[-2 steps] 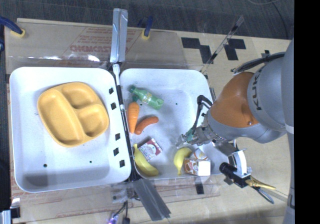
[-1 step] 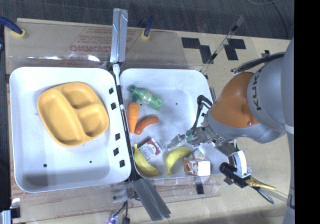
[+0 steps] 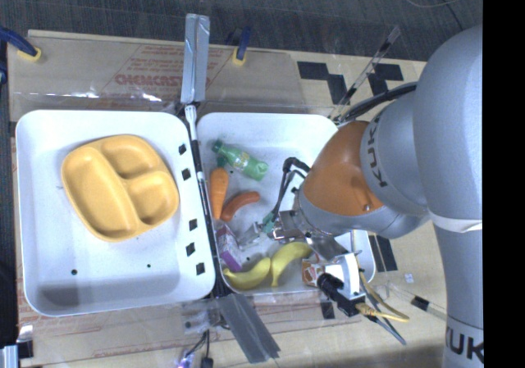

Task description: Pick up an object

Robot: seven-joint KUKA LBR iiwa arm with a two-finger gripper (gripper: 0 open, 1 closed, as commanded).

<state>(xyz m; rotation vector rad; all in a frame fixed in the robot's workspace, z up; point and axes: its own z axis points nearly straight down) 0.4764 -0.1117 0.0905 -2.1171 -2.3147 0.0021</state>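
The arm's bulky grey and orange wrist (image 3: 361,174) hides much of the right bin (image 3: 271,124), and the gripper (image 3: 275,227) beneath it is hard to make out; whether it is open cannot be told. It sits just above the bananas (image 3: 267,268), beside a sausage (image 3: 238,202), carrot (image 3: 218,190) and green bottle (image 3: 242,161). A yellow divided tray (image 3: 119,186) lies in the left bin (image 3: 49,276).

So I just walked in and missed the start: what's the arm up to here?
The grey arm reaches in from the right over the right bin, low above its near end. That bin holds a green bottle, a carrot, a sausage and bananas. The gripper sits just above the bananas; whether it has anything is unclear. The left bin holds a yellow divided plate, untouched.
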